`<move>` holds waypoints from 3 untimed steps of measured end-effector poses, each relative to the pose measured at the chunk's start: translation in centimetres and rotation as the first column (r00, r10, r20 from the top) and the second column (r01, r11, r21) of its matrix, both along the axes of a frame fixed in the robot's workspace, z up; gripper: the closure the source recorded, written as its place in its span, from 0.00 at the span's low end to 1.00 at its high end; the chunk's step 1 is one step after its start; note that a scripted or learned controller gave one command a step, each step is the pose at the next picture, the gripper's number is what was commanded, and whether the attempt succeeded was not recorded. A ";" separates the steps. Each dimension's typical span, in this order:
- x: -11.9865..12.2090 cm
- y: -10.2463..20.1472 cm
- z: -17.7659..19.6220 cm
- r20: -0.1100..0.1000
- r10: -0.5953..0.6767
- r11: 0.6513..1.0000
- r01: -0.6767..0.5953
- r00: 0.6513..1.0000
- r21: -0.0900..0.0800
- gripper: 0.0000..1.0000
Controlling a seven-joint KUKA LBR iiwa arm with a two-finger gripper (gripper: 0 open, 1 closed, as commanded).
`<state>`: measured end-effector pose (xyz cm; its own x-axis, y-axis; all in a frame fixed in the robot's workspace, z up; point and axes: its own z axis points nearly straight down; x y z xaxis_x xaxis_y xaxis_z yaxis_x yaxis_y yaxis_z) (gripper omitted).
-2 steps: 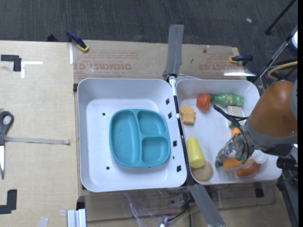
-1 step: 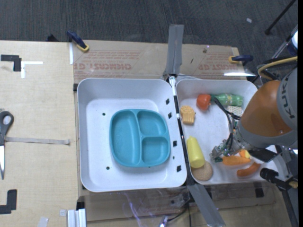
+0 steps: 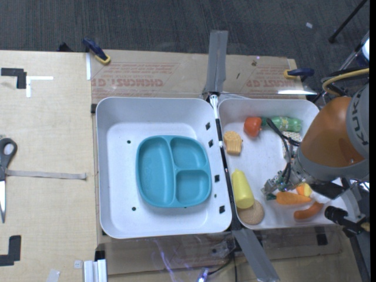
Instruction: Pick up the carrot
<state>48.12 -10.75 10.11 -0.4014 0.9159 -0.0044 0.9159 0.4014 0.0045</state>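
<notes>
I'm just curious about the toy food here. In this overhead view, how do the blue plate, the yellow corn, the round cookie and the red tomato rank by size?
1. Blue plate, by far the largest.
2. Yellow corn.
3. Round cookie, partly tucked under the corn, so its rank against the tomato is unsure.
4. Red tomato, which looks smallest.

One fixed camera looks down at a slant on both bins (image 3: pixel 106 175).

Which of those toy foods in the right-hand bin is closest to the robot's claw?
The carrot, the orange piece lying flat just beside the gripper. The tomato, the yellow corn cob and the round cookie all sit farther off.
</notes>
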 end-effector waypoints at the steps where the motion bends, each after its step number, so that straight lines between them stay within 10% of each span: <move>1: -0.2 10.6 9.0 -0.004 -0.148 0.989 0.148 0.989 0.001 1.00; 2: -0.2 10.5 9.0 -0.005 -0.149 0.989 0.149 0.989 0.001 0.00; 3: -0.3 4.4 9.0 -0.007 0.032 0.999 -0.032 0.999 0.001 0.00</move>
<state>47.80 -6.35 19.08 -0.4304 0.9026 -0.0008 0.9026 0.4304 -0.0019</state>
